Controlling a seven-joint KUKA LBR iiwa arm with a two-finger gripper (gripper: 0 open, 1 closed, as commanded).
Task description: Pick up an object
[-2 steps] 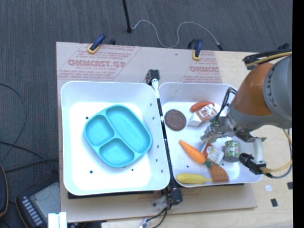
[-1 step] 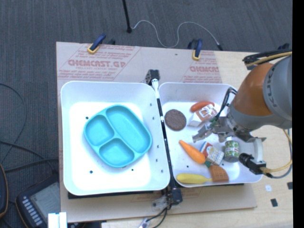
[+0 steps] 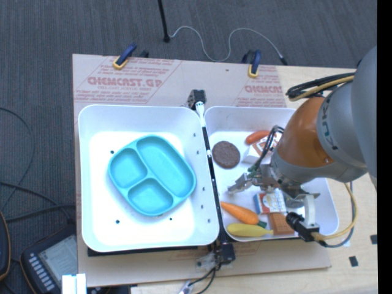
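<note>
The gripper [image 3: 242, 184] is lowered into the right bin [image 3: 331, 225]. Finger state: cannot be determined from this angle. No object is visible between them. A carrot [image 3: 240, 212] lies just below the fingertips, a yellow banana [image 3: 248, 230] beyond it. A brown round patty [image 3: 226, 154] lies just above.

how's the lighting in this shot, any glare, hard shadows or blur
Camera view: even, soft light with no harsh glare on the white left bin; the turquoise three-compartment plastic plate is sharp, casting only a faint shadow; the grey arm with its orange band looks slightly soft and shades the white right bin beneath it.
</note>
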